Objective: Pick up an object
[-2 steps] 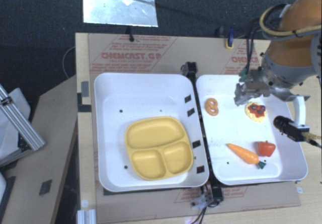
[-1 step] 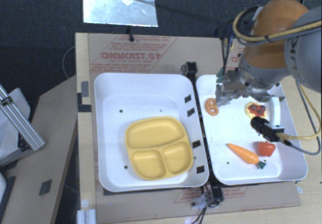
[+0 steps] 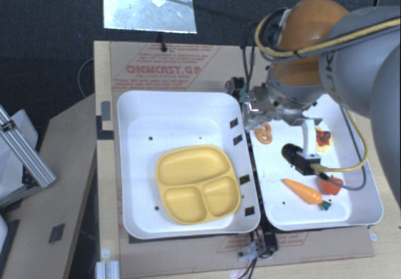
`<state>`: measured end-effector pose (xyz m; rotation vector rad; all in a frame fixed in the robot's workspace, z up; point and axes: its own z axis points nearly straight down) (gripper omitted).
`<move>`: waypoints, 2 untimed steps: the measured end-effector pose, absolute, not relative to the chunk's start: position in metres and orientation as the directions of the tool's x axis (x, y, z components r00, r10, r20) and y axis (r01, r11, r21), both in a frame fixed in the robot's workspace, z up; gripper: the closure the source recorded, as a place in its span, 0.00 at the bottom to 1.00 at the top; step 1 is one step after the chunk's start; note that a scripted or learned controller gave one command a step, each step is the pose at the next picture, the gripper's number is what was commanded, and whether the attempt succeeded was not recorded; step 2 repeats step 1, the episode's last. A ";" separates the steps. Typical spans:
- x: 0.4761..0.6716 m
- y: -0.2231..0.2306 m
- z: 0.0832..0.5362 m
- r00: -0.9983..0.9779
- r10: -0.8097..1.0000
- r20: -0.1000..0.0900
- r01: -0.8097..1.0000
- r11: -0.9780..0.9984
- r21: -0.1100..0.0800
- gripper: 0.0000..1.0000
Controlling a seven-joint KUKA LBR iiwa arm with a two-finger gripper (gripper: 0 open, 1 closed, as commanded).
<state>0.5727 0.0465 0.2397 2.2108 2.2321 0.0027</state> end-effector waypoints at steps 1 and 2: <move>0.563 0.099 0.238 -0.010 1.000 0.002 1.000 0.010 0.000 1.00; 0.563 0.099 0.238 -0.010 1.000 0.002 1.000 0.010 0.000 1.00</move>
